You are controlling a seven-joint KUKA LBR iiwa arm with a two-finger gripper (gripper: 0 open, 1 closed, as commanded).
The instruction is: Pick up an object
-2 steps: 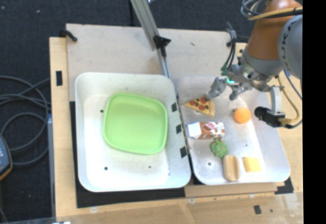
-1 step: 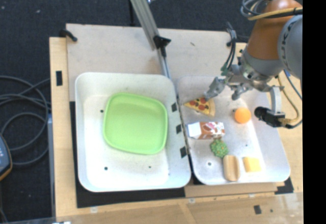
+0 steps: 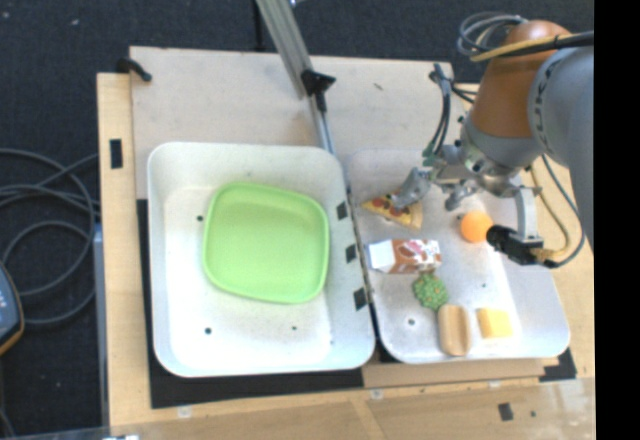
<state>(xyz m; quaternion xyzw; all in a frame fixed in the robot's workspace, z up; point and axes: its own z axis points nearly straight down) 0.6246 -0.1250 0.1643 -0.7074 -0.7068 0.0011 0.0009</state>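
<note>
In the right bin (image 3: 545, 313), the claw (image 3: 432, 186) hangs spread and holds nothing, just above the pizza slice (image 3: 393, 212); an orange ball (image 3: 476, 226) lies near.

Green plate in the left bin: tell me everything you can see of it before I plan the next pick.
The green plate is a pale lime, squarish dish with rounded corners and a slightly raised rim, matte like plastic. It lies flat, right side up, turned a little askew, near the middle of the left bin, resting on the bin's floor. Nothing lies on it or touches it. The gripper is over the right bin, well away from it.
</note>
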